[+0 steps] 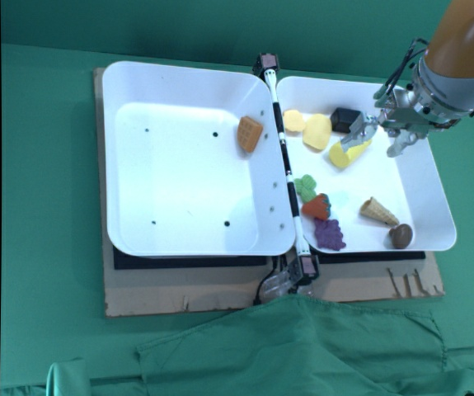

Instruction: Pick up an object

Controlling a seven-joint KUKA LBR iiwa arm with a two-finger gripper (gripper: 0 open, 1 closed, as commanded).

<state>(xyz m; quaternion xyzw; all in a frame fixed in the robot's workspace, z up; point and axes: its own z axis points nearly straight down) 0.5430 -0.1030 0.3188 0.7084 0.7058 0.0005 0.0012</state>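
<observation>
My gripper (379,139) hangs over the upper part of the right bin (434,196), fingers spread and open, with nothing between them. Its left finger (358,133) sits just above a yellow block (344,155) and next to a black block (345,120). Elsewhere in this bin lie two yellow pieces (293,121) (317,131), a green piece (305,187), a red strawberry (316,207), purple grapes (330,234), an ice cream cone (377,211) and a brown ball (400,236). An orange waffle (250,134) rests in the left bin (138,89).
The two bins meet at a black-and-white divider bar (284,167). They stand on a cardboard sheet (179,291) on green cloth. A fold of green fabric (302,345) lies at the front.
</observation>
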